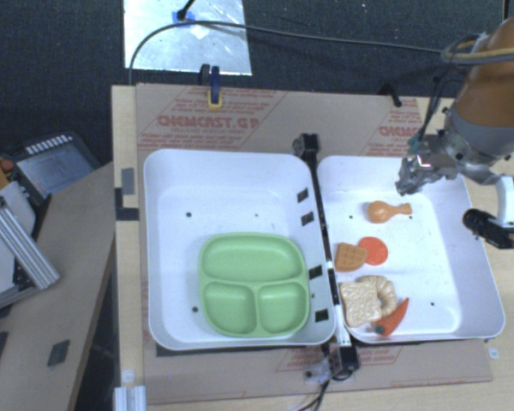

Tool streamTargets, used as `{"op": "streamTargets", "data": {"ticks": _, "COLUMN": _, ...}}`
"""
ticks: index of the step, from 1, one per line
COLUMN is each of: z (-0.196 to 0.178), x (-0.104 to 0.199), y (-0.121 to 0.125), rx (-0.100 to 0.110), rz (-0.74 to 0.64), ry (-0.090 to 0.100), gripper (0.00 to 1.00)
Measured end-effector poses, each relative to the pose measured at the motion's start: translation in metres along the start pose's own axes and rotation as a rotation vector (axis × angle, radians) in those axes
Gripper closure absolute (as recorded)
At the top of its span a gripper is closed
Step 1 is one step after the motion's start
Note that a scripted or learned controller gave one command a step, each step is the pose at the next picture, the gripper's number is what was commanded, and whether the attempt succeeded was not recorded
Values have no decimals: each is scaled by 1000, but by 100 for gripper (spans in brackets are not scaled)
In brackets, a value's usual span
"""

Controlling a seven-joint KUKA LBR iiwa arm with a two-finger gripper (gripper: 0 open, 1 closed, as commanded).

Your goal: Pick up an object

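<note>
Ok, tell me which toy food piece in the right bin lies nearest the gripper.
The orange toy drumstick, lying alone just below the gripper. The waffle-patterned wedge, red disc, bread slice and red pepper cluster further towards the bin's front.

One fixed camera looks down at a slant over both white bins (240, 165), from moderately far.

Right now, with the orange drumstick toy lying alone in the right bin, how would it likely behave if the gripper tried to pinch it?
The drumstick looks like smooth moulded plastic, so probably rigid, light and somewhat slippery. Its rounded bulb may roll or squirt away on the bin's flat floor. The narrow bone end seems the easier pinch for the gripper.
</note>
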State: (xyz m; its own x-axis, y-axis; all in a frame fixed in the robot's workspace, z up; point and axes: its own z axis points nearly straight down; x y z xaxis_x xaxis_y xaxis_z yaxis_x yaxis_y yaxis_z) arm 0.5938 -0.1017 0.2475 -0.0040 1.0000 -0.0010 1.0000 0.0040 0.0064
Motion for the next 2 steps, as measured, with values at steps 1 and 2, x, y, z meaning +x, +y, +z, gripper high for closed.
{"op": "streamTargets", "data": {"ticks": 1, "z": -6, "x": 56, "y": 9, "rx": 3, "rz": -6, "ry": 3, "gripper": 100}}
{"op": "streamTargets", "data": {"ticks": 2, "z": -11, "x": 109, "y": 13, "rx": 4, "rz": -6, "ry": 3, "gripper": 100}}
